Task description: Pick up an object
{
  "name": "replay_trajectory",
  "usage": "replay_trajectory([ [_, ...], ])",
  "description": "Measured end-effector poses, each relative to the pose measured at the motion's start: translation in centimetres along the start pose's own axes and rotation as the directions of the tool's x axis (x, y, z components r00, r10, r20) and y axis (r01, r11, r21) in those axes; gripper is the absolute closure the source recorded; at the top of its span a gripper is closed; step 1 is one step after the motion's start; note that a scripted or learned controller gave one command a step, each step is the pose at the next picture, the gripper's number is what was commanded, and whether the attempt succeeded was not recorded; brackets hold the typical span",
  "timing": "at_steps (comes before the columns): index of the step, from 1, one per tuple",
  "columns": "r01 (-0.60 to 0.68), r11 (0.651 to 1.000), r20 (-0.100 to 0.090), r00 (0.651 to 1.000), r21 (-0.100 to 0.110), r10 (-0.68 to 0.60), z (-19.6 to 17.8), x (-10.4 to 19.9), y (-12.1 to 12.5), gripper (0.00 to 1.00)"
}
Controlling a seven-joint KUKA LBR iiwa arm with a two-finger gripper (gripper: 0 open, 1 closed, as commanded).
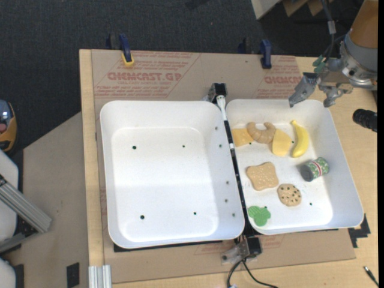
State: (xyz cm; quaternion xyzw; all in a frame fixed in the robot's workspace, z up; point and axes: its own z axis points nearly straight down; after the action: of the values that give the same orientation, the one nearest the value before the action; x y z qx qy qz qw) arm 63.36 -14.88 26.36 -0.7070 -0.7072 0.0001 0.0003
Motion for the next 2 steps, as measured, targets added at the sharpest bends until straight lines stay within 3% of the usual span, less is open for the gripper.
replay_trajectory([
  [1,0.004,1.0,0.004,1.0,-0.023,-0.004,-20.8,3.7,-0.1,0.0],
  [2,0.004,1.0,-0.002,1.0,0.008,-0.004,-11.2,7.6,1.2,0.0],
])
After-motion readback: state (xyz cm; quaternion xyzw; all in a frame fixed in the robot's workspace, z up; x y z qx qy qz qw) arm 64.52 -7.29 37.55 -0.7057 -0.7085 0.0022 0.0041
